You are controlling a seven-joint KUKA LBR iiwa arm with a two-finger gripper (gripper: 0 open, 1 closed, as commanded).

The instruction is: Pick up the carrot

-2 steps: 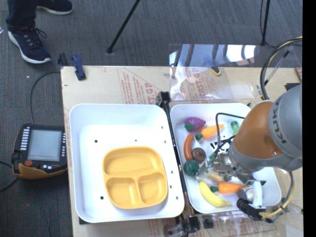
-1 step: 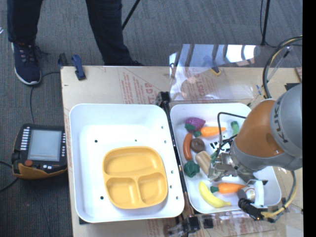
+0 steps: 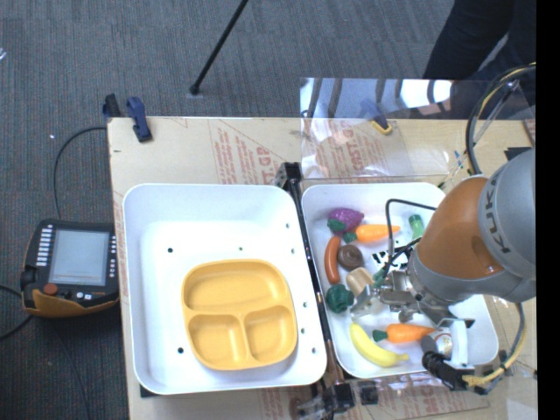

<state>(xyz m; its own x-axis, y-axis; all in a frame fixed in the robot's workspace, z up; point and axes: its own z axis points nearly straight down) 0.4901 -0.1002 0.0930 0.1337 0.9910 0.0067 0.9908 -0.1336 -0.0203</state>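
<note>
I see two carrots in the right bin (image 3: 325,201): one carrot (image 3: 408,332) lying near the front, its green end pointing left, just above the single banana (image 3: 374,346), and a second carrot (image 3: 376,232) toward the back, beside a purple vegetable (image 3: 347,218). The gripper (image 3: 395,297) hangs just above the front carrot, the arm (image 3: 468,234) bent over the bin's right half, orange band uppermost. Whether it is open or closed I cannot tell. One sausage (image 3: 332,259) lies left. One yellow divided plate (image 3: 238,311) sits in the left bin (image 3: 144,226).
</note>
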